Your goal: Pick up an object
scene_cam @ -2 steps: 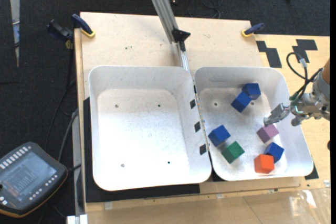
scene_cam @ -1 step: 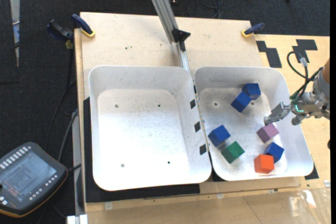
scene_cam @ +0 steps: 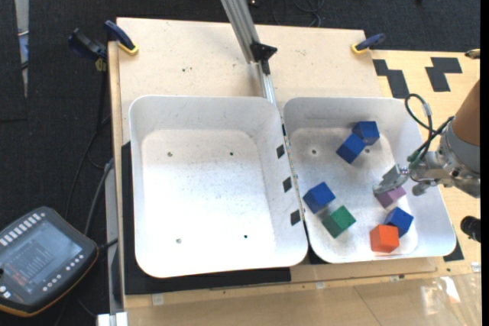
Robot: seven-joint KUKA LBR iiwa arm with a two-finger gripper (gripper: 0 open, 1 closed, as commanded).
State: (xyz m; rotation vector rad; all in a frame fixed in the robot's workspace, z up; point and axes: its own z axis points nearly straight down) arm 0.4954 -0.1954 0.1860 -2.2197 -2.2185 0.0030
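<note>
The right bin point(scene_cam: 306, 118) holds several small blocks. Two blue blocks point(scene_cam: 367, 131) point(scene_cam: 351, 149) lie at its far side. A third blue block point(scene_cam: 318, 196) and a green block point(scene_cam: 338, 221) sit near its left wall. An orange block point(scene_cam: 384, 238) and another blue block point(scene_cam: 399, 221) rest by the front right corner. My gripper point(scene_cam: 390, 184) reaches in from the right and hangs low directly over a purple block point(scene_cam: 393, 197), partly covering it. Whether it touches the purple block I cannot tell.
The left bin point(scene_cam: 153, 118) stands beside the right one, divided from it by their touching rims. A metal pole point(scene_cam: 233, 0) slants over the bench's far side. A teach pendant point(scene_cam: 38, 256) lies off the bench at the lower left.
</note>
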